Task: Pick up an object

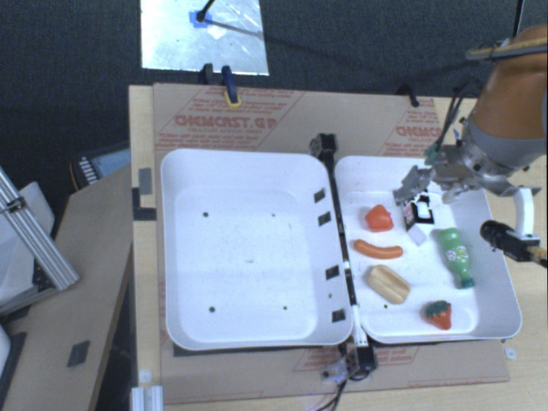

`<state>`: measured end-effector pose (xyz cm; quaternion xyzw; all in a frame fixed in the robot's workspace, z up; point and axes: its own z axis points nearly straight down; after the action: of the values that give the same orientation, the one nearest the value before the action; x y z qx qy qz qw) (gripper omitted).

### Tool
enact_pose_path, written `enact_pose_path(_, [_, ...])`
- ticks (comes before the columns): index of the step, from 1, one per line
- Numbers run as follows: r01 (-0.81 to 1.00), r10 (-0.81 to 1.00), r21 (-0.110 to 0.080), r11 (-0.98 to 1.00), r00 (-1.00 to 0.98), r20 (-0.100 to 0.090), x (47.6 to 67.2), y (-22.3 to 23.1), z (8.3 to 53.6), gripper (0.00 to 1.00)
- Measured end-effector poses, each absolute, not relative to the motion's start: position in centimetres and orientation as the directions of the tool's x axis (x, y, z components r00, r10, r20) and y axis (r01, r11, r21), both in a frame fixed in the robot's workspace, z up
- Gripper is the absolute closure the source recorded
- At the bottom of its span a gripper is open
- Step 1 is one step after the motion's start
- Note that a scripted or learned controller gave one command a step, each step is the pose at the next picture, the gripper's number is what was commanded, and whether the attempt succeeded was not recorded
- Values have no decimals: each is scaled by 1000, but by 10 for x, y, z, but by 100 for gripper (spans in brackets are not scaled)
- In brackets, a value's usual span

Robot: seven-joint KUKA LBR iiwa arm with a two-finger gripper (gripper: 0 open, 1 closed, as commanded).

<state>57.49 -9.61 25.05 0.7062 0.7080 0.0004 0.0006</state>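
Toy food fills the right bin (501,315) on my feed: a red-orange tomato-like piece (379,219) toward the upper left of that bin, a thin orange sausage (378,249) just below it, a tan bread roll (388,282) below that, a strawberry (438,313) near the bin's lower edge, and a green bottle (455,256) lying on its side further right. I also see a small white block (416,236) between the tomato-like piece and the bottle. All of these rest on the bin floor, each apart from its neighbours. My arm (512,101) comes in from the right, its orange band above the grey wrist, and the gripper (419,207) hangs over the upper middle of the right bin, just right of the tomato-like piece and directly above the white block. I cannot tell whether the gripper is touching the bin floor or the block. Nothing I can see sits lifted off the floor. The left bin (180,255) lies beside the right one, the two meeting along a dark seam with black clips (325,148). Both bins stand on a brown cardboard sheet (257,118) with red lettering, and beyond it a shiny square plate (205,24) lies on the dark floor.
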Motion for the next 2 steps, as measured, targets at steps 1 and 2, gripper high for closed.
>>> enact_pose_path(1, [1000,1000,24,10,-10,-3,651,-69,427,0])
enact_pose_path(2, [1000,1000,8,9,-9,-2,648,-71,428,100])
